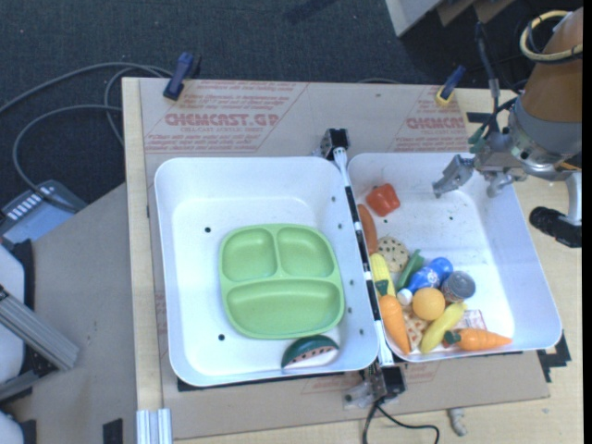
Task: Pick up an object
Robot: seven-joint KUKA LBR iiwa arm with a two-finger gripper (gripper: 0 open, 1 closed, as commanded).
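Approach step, by the look of it: nothing picked yet. Gripper (476,176) poised over the far end of the right bin (541,289), fingers (451,177) spread apart with nothing between them.

Closest to the fingers: a red block (381,198), off to the side toward the left bin (185,248) and a little nearer the camera, apart from the fingers and lying alone on bare bin floor. Farther out from the fingers, toward the near end of the bin: a crowded heap with a cookie (392,251), a blue ball (435,271), an orange ball (427,303) and a carrot (481,340), all touching or just beside one another. Well beyond the fingers, across the divider: a green plate (280,280) and a watermelon slice (310,351).

Next, probably: shift sideways until straddling the block, drop to the floor, then close. Easier than the heap, where likely to nudge neighbours or pinch two things at once.
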